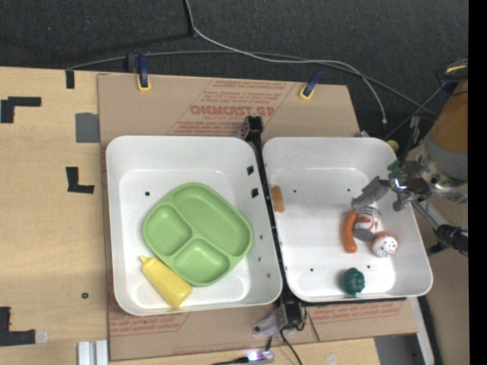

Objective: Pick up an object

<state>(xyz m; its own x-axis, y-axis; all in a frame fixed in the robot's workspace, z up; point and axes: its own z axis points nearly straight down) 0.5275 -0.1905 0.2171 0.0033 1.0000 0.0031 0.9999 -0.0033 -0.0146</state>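
Front of right bin (411, 286): dark green ball (352, 280) | gripper (374, 196) above can (367, 224), orange carrot-like stick (348, 233), white speckled ball (385, 245) | fingers: cannot tell | risk: tight cluster, a descent may nudge pieces aside and close on nothing

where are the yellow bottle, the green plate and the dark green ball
yellow bottle (165, 281), camera view, middle of its body
green plate (198, 233), camera view, where its three compartments meet
dark green ball (352, 280), camera view, centre of its top
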